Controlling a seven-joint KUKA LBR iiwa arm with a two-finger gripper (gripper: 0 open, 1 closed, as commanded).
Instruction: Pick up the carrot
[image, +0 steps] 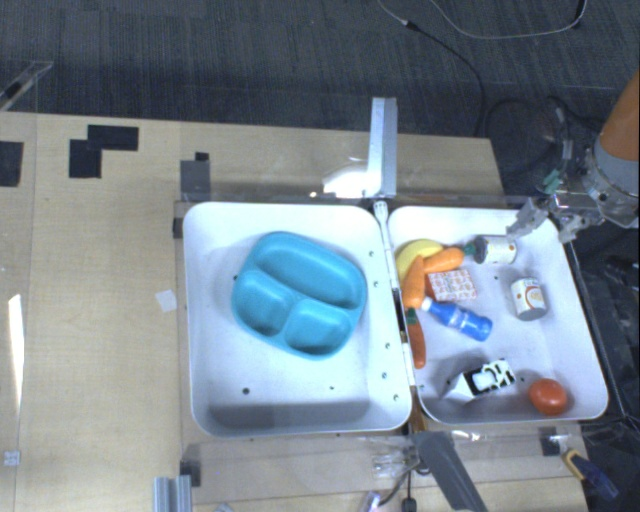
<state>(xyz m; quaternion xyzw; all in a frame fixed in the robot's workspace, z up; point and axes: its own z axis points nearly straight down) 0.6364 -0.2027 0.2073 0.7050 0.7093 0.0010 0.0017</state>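
The orange carrot lies in the right bin near its far left. It rests against a yellow banana and a red-and-white checkered box. My gripper hovers over the bin's far right corner, well to the right of the carrot. Its fingers look open, with nothing between them. A small white bottle lies between the gripper and the carrot.
Also in the right bin are a blue bottle, a white can, a black-and-white toy, a red tomato and a slim red-orange piece by the divider. The left bin holds a blue divided plate.
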